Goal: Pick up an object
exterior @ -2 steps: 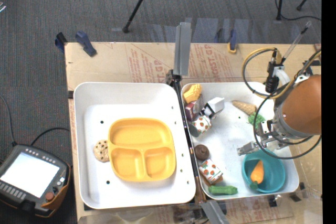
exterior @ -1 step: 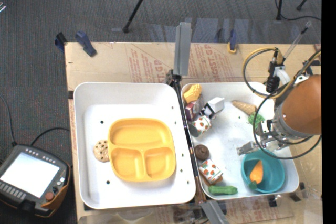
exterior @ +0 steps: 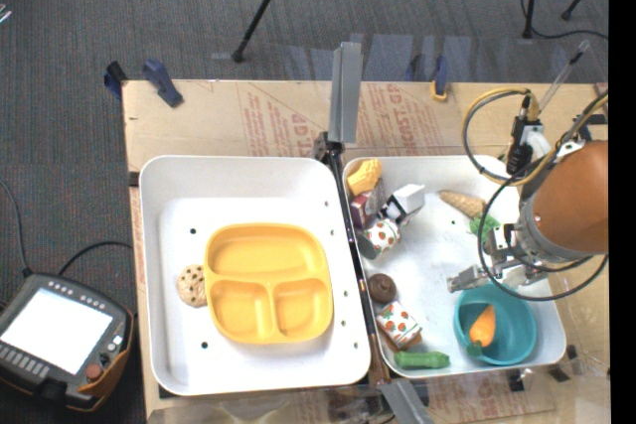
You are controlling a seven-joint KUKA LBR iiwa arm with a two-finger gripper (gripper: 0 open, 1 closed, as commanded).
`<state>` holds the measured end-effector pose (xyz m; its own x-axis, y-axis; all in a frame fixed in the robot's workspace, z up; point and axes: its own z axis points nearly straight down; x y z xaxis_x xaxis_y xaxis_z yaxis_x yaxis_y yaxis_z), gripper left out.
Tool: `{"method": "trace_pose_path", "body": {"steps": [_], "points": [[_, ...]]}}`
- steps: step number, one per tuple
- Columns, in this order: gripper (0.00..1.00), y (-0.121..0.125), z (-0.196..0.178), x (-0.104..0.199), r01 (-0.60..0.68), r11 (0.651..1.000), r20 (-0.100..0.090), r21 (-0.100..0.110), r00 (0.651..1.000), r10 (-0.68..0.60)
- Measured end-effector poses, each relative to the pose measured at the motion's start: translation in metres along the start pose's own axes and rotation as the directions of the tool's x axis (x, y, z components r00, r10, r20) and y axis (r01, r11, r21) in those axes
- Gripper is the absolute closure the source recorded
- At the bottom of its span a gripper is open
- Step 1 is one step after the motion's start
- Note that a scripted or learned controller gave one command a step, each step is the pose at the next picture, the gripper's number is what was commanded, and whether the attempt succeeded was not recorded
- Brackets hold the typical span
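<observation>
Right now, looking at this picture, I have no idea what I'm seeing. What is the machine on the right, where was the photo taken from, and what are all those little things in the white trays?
The photo comes from one camera fixed above a bench, looking down at a slant. The grey and orange shape on the right is a robot arm; its tool hangs over the right bin, by a teal bowl with a toy carrot in it. I see nothing held in the tool. That bin also holds toy food: corn, a green pickle, a cone. The left bin has a yellow divided plate and a cookie.
</observation>
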<state>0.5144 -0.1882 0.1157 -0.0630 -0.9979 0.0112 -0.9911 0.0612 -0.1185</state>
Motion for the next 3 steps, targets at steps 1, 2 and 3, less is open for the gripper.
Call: {"method": "trace_pose_path", "body": {"steps": [1,2,3], "points": [[0.00,0.001,0.000,0.004,-0.087,0.996,0.000,0.002,0.996,0.087],[0.00,0.032,0.018,-0.018,-0.197,0.977,-0.005,-0.087,0.980,0.197],[0.00,0.039,0.024,0.025,0.251,0.962,0.044,-0.108,0.968,-0.248]]}}
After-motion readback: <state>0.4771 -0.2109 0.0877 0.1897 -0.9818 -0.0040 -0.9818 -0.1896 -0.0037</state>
